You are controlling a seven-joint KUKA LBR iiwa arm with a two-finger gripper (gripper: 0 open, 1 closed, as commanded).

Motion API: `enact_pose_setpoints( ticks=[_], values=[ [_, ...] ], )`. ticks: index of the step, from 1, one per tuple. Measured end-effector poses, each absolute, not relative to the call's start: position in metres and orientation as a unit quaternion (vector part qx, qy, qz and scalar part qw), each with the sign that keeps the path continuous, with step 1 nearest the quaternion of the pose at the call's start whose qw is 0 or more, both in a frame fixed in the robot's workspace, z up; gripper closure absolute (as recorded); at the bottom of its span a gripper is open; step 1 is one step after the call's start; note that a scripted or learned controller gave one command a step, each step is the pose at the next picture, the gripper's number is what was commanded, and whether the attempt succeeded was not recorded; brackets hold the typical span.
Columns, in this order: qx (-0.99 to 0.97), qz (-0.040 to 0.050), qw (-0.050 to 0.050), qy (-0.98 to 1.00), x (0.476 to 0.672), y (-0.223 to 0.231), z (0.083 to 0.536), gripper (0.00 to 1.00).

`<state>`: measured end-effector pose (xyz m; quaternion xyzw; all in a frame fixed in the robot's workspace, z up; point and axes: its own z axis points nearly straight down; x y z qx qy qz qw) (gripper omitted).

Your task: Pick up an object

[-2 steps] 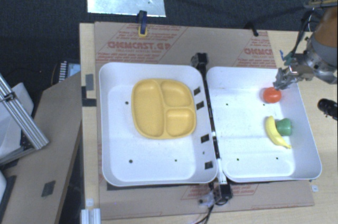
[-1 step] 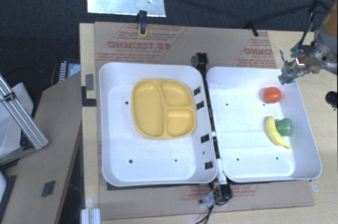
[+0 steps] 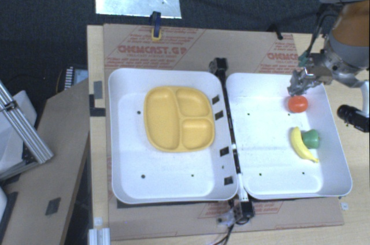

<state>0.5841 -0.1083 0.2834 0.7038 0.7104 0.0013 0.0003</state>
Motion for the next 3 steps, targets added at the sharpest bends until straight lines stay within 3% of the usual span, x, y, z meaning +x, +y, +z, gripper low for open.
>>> enact_pose_setpoints(
  ticks=[3],
  values=[
    [0.704, 0.0006, -0.001, 0.711, 0.530, 0.036, 0.268, 1.00]
  ],
)
